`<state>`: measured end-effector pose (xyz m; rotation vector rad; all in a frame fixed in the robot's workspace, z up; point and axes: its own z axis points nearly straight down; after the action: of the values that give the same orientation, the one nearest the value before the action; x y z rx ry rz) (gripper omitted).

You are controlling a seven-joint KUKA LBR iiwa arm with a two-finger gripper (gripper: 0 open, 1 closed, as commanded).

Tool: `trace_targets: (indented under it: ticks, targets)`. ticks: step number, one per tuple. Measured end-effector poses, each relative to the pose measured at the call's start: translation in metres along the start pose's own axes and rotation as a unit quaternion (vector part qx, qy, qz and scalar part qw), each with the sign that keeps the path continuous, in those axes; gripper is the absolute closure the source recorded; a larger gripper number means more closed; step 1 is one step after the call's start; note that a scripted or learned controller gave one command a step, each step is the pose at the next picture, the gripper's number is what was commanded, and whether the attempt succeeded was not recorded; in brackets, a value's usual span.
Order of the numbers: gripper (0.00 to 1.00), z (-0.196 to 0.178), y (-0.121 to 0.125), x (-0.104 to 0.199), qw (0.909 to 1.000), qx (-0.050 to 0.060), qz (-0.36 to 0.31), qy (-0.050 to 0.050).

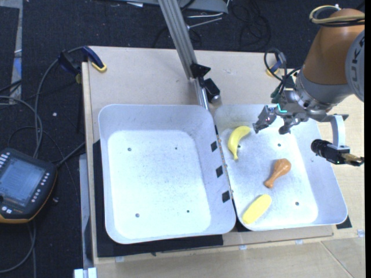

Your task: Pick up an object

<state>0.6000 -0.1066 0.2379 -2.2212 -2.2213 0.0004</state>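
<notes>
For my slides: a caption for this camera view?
Gripper hovers over the right bin holding a banana, a drumstick and a yellow block.

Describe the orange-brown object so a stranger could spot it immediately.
Look at the right bin, the one nearest the arm. Three things lie in it; near its middle is the drumstick-shaped toy. Its neighbours, a banana and a yellow oblong piece, are yellow.

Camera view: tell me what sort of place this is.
Probably a robotics lab test bench. A grey and orange arm reaches over two shallow white bins, a teach pendant lies on the dark floor, and loose cables trail around the bench.
</notes>
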Motion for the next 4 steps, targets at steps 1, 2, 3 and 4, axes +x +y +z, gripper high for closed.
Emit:
trace_targets:
  ticks: [1, 2, 3, 4]
  targets:
    - [0.0, 0.0, 0.0, 0.0, 1.0, 0.0, 0.0, 0.0]
    - [0.0, 0.063, -0.003, 0.003, 1.0, 0.003, 0.0, 0.0]
    - [0.0, 0.11, -0.006, 0.012, 1.0, 0.002, 0.0, 0.0]
    - [0.0, 0.144, -0.007, 0.012, 1.0, 0.001, 0.0, 0.0]
